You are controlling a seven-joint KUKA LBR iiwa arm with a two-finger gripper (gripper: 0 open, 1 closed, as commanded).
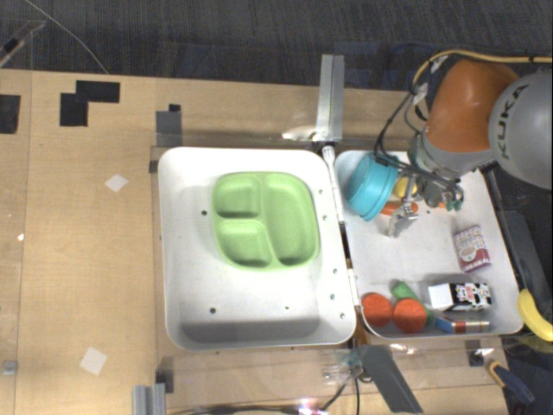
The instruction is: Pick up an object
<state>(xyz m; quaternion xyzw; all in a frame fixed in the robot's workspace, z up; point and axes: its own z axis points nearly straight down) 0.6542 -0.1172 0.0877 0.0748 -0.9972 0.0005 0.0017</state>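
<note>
The right bin holds several small objects. A blue cup lies tipped in its far left corner. My gripper hangs low over the bin floor just right of that cup, with a small orange item partly hidden beneath it. A red-and-white packet lies toward the right wall. Along the near wall sit two orange-red balls, a green piece, a white box with dark print and a pen-like stick. Nothing is visibly held.
The left bin carries a green divided plate. A metal post stands behind the wall between the bins. The grey and orange arm covers the right bin's far right corner. A yellow object lies outside the bin's right edge.
</note>
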